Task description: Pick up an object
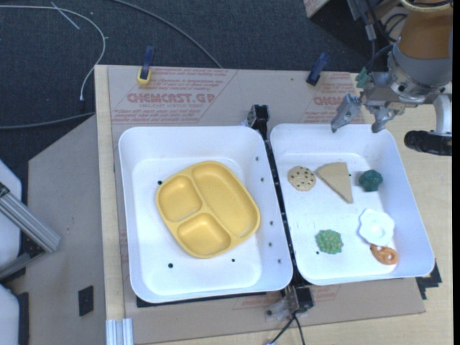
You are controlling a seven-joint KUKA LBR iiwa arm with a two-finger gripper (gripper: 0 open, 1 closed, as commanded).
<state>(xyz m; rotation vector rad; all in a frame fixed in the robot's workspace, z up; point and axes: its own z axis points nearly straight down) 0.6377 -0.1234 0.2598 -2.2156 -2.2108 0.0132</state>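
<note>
The right bin [413,214] holds a chocolate-chip cookie [302,178], a tan wedge of bread [338,179], a dark green broccoli piece [371,180], a light green leafy piece [330,241], a fried egg [376,226] and a small orange pretzel [384,254]. My gripper [361,119] hangs above the bin's far rim, beyond the wedge and broccoli. Its two grey fingers [342,115] are spread apart with nothing between them.
The left bin [136,214] holds a yellow three-compartment tray [208,208]. Black clamps [259,115] join the bins at the middle. Blue clips [147,63] pin the cardboard sheet at the back. Cables lie on the dark floor behind.
</note>
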